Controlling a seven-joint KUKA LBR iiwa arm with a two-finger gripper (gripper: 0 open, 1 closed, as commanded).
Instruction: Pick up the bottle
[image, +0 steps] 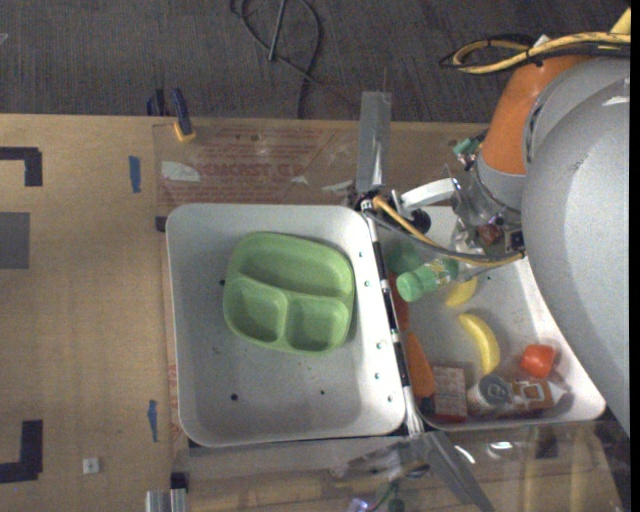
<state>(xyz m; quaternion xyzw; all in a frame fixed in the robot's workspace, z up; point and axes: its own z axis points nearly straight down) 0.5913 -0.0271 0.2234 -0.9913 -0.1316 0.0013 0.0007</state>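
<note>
Gripper (478, 232): metal and dark parts below the orange band, low over the far end of the right bin; whether it is wide, narrow or holding anything cannot be told, since cables and the wrist hide that part.
Bottle (428, 279): clear plastic with a green cap, lying on its side just in front of and left of the gripper, cap pointing toward the divider between the bins; contact with the gripper cannot be made out.
Arm (580, 200): smooth grey rounded casing, bulky, covering the right side of the right bin.
Cables (430, 235): yellow and black, looping from the wrist past the bottle.
Bananas (482, 342): two yellow curved pieces, glossy, nearer the camera than the gripper, one just beside the bottle.
Orange cup (537, 360): small, at the near right.
Carrot (419, 368): long orange shape along the bin's left wall.
Right bin (440, 318): shallow white plastic.
Left bin (270, 400): white, matte, well left of the gripper.
Green tray (290, 292): soft-cornered, three compartments, in the left bin.
</note>
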